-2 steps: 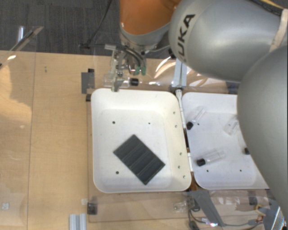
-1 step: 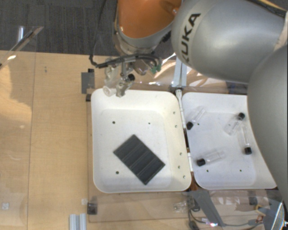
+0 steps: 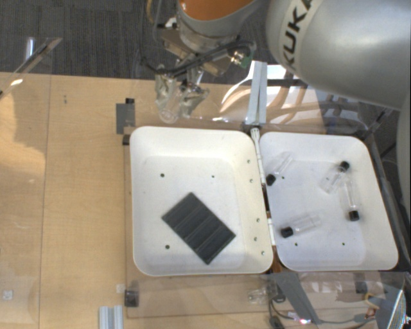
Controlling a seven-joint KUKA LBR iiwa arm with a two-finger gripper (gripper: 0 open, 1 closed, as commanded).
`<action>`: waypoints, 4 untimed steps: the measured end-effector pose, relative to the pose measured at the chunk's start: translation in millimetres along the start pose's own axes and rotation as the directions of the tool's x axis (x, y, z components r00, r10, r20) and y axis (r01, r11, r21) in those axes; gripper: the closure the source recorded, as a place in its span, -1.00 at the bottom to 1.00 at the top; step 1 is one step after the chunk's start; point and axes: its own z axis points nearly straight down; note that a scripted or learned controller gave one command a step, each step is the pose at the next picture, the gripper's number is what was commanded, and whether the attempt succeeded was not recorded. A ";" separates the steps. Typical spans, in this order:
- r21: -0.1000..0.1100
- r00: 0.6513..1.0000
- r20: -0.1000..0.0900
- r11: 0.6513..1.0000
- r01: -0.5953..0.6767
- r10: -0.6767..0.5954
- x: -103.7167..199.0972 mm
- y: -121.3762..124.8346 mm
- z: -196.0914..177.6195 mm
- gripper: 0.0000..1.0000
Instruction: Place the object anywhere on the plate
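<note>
1. The left bin (image 3: 192,144) holds a dark ribbed plate (image 3: 198,228) lying flat near its middle; white floor is free all round it.
2. The right bin (image 3: 379,212) is scattered with four clear vials (image 3: 300,225); gaps between them are narrow.
3. The claw (image 3: 176,96) hangs beyond the left bin's far rim.

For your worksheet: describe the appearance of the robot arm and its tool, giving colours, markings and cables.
The arm is glossy silver-grey with part of the dark KUKA lettering showing, and an orange band sits above the wrist. The tool has pale, translucent-looking fingers below a metal mount, with thin dark cables looping around it.
</note>
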 end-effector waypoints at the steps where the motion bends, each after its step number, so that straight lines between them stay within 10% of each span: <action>1: -0.006 0.996 -0.005 0.996 0.089 -0.089 29.9 25.1 136.5 1.00; 2: -0.010 0.840 -0.004 0.840 0.543 -0.543 75.2 77.0 246.9 1.00; 3: 0.008 0.701 -0.001 0.701 0.713 -0.713 97.7 151.9 278.6 1.00; 4: -0.006 0.499 0.001 0.499 0.867 -0.867 92.9 157.8 124.9 1.00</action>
